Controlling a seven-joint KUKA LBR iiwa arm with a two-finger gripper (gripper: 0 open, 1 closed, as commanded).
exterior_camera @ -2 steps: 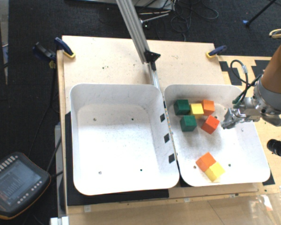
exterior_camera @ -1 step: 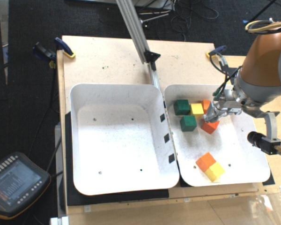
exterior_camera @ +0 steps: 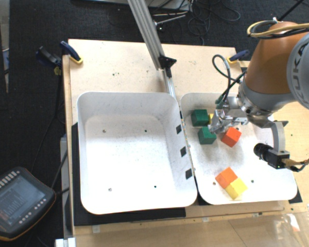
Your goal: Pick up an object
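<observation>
the gripper (exterior_camera: pixel 220 123) hangs over the right bin (exterior_camera: pixel 278 192), at three o'clock from a green block (exterior_camera: pixel 206 136). its fingers blur together, so i cannot tell their state.

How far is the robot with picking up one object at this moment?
Done: the arm has reached into the right bin, and the pincer is low among the green blocks and the red block. In hand: nothing visibly held. Left: grip one block and lift it.
</observation>
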